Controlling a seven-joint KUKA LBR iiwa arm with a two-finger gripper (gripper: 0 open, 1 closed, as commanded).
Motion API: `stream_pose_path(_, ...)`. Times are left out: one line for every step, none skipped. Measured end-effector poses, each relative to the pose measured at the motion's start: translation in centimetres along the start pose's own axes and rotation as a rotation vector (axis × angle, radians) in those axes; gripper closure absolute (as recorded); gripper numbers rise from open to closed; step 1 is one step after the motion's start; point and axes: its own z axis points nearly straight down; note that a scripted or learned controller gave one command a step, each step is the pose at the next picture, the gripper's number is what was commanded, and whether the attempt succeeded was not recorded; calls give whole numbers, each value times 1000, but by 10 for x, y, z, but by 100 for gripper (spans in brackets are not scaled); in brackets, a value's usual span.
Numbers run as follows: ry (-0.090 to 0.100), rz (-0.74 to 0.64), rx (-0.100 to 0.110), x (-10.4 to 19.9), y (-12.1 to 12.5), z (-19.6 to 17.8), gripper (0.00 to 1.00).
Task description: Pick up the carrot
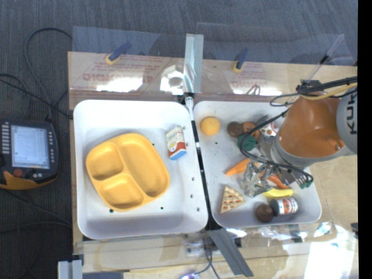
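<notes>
Small orange tapered carrot (237,168), lying flat on the floor of the right-hand shallow white bin (216,156), near the bin's middle. Its long axis runs at a slant, the narrow tip pointing toward the lower left; the thicker end is partly hidden.

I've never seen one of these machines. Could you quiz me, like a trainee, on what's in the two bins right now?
1. True or false: the yellow tray lies in the same bin as the carrot.
2. Which lies nearest the divider in the right bin? A) the can B) the orange ball C) the brown ball
3. Fill in: the small carton lies in the ____ bin.

Key
1. False: the tray is in the left bin, the carrot in the right bin, beside the tool.
2. B
3. left
</notes>
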Motion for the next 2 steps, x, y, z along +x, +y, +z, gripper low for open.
stream_pose_path(13,365,-6,-69,-27,4,100)
stream_pose_path(17,286,-10,-82,32,-93,100)
